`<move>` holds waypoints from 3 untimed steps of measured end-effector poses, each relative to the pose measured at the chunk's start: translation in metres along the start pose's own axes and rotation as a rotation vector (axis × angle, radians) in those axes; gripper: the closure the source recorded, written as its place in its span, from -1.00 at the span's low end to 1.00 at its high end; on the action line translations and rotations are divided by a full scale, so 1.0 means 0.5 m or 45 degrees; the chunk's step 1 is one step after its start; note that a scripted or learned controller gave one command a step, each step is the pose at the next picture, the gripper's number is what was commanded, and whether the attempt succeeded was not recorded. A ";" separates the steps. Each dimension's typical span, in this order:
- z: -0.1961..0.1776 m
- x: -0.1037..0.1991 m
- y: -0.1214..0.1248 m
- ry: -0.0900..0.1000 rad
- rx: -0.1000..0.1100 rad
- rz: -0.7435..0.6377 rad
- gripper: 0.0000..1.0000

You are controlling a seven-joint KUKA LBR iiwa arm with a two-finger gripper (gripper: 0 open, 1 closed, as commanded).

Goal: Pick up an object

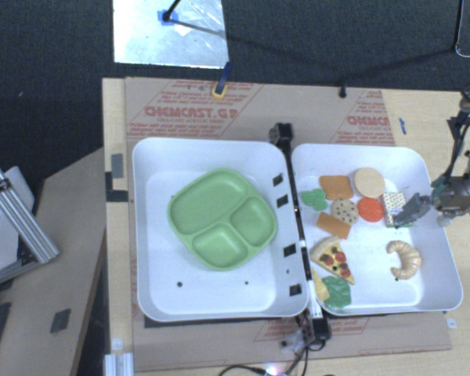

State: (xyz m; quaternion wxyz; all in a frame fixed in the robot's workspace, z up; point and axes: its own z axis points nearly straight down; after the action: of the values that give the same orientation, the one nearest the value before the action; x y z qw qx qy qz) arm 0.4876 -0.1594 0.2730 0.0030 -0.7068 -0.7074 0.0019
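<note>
Gripper (406, 210): I can't tell its state; low at the right bin's (439, 288) far side to reach the food.
Nearest: grey block (392, 204), touching.
Beside: tomato (370, 209).
Below: croissant (404, 258).
Far left: green plate (222, 218).

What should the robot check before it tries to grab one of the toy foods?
1. Gripper inside the right bin: ok, near its right side.
2. Something close to grab: ok, a silver speckled piece lies right beside it, and a red round piece just past that.
3. Jaws open enough: cannot tell.
4. Already holding something: cannot tell.
5. Room around the croissant: ok, it lies apart from the others.
6. Green plate out of the way: ok, in the left bin.
</note>
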 end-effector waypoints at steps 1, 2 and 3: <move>-0.009 0.001 0.003 -0.002 -0.011 -0.003 -1.00; 0.087 -0.016 -0.004 -0.001 -0.006 0.000 -1.00; 0.172 -0.022 -0.001 -0.001 -0.007 0.000 -1.00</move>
State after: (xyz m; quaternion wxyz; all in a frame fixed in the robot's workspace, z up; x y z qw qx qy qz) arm 0.4865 -0.1703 0.1871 0.0008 -0.7068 -0.7074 0.0004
